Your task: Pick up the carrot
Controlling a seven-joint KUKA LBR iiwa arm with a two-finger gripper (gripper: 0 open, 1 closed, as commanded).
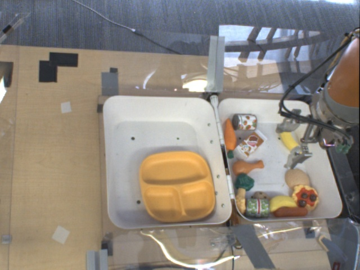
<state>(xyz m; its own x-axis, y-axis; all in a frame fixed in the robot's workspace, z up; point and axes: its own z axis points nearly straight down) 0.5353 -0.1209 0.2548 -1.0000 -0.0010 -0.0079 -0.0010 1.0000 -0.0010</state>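
A pale wooden tabletop [50,167] is seen carrying two shallow white bins side by side, with grey carpet beyond its far edge. The left bin [121,122] is occupied by a yellow sectioned tray [177,185] near its front, with bare floor left behind and to the tray's left. The right bin [329,198] is crowded along its left wall and front edge, while its centre is left open. The arm [343,89] is seen over the right bin's right side, and the pincer [298,157] is hung above bare floor beside a yellow piece [288,140]; whether it is open or closed cannot be told. The carrot [229,135] is laid lengthwise against the right bin's left wall, just beside a small can [244,122] and a carton [250,145], well apart from the pincer.
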